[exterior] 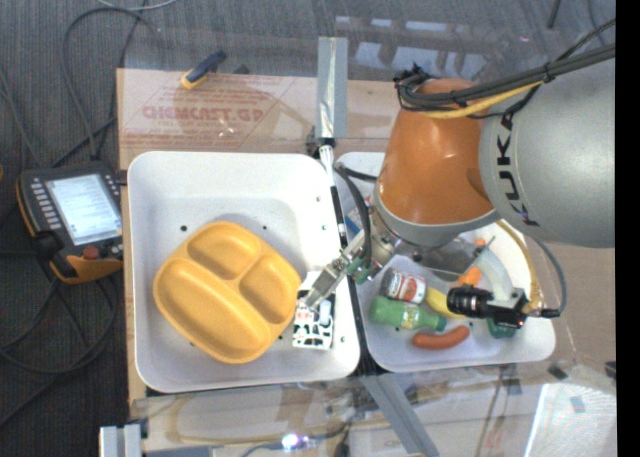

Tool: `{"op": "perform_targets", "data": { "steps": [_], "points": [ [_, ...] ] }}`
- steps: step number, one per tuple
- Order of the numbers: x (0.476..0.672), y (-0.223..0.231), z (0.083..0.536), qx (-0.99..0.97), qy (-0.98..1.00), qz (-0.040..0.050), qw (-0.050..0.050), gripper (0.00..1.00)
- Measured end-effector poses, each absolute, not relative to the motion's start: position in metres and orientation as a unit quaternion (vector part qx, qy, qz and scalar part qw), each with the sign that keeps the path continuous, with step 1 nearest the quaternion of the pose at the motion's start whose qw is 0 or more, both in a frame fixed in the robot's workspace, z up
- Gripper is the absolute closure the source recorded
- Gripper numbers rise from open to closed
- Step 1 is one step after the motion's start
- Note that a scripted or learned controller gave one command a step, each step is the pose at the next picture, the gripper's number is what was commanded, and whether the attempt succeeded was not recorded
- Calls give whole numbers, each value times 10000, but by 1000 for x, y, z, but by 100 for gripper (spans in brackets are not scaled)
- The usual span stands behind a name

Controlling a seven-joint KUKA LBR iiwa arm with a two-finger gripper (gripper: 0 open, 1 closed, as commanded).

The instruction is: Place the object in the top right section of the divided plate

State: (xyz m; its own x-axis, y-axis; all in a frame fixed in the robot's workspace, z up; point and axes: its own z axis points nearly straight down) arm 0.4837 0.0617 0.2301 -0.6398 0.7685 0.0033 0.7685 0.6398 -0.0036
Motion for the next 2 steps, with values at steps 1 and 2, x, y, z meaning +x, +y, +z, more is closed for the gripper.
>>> {"op": "perform_targets", "data": {
  "steps": [1,2],
  "points": [
    [484,118,116,-4041,-9147,-11,2,0],
    [528,136,131,-5434,-8395,21,16,0]
  ]
}}
